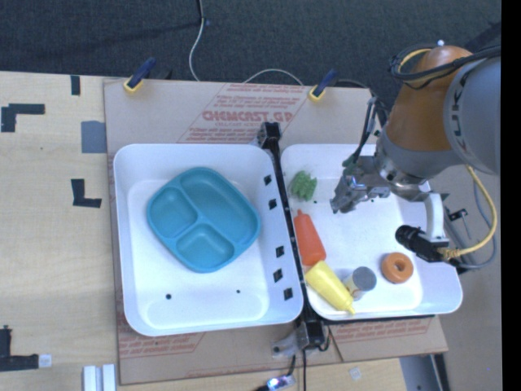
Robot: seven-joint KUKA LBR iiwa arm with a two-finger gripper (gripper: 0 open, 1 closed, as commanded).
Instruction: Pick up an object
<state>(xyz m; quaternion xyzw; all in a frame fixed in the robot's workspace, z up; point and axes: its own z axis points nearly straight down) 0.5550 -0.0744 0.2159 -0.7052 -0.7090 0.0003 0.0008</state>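
Claw, finger state unclear, hovers over right bin near broccoli; nothing lifted, pick left.

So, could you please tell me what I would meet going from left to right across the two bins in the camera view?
Blue divided plate → green broccoli piece → end effector → grey disc → orange ring.

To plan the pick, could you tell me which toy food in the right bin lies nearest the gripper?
The green leafy piece, just left of the gripper; the carrot, corn and doughnut lie farther down.
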